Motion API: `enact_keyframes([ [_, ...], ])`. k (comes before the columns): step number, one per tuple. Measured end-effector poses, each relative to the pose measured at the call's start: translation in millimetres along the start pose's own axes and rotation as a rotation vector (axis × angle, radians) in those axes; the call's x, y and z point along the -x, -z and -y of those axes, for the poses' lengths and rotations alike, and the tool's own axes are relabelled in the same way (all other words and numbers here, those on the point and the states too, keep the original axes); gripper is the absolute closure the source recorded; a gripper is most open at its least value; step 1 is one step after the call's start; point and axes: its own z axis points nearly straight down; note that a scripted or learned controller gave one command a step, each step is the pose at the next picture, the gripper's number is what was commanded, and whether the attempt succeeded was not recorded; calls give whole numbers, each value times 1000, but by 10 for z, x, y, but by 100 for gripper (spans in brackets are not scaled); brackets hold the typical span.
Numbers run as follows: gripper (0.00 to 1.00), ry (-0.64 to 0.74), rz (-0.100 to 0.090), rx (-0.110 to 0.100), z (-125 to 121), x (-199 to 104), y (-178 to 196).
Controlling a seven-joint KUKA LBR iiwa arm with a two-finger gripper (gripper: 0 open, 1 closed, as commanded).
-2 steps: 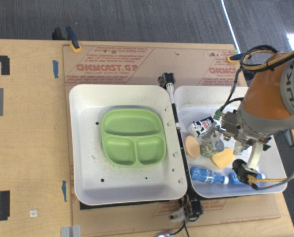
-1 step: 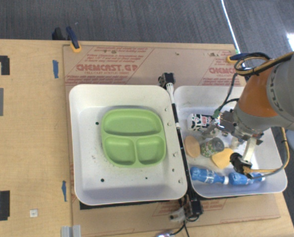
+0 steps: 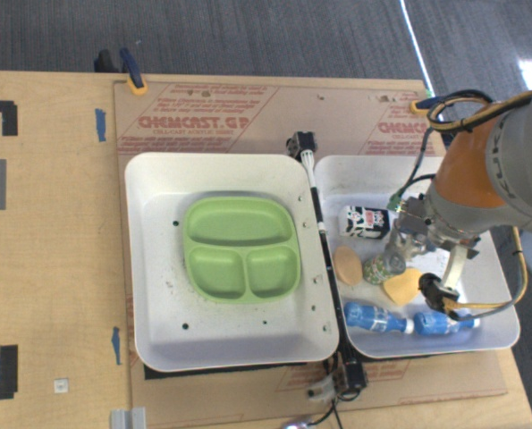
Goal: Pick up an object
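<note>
Nearest to the camera, at the front wall of the right bin [image 3: 507,333], a blue bottle [image 3: 409,321] is seen lying on its side, and just behind it a yellow piece [image 3: 402,286], a tan rounded object [image 3: 347,264] and a black-and-white carton [image 3: 366,222] are crowded together, while a green divided plate [image 3: 241,247] is kept in the left bin [image 3: 149,239]. The gripper [image 3: 395,259] is lowered among these objects, above a small speckled thing [image 3: 376,270], but whether its jaws are wide or narrow cannot be told. Because the objects are so tightly packed, a neighbour may be pushed or two things pinched together, so the grasp could be lost.
</note>
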Motion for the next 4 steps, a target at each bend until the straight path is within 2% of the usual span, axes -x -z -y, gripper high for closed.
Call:
enact_keyframes([
  [1,0,0,0,0,1,0,-1],
  [2,0,62,13,-51,-718,-380,-126],
  [3,0,-200,2,-10,-343,-379,127],
  [4,0,-277,16,-72,-719,-569,-66],
])
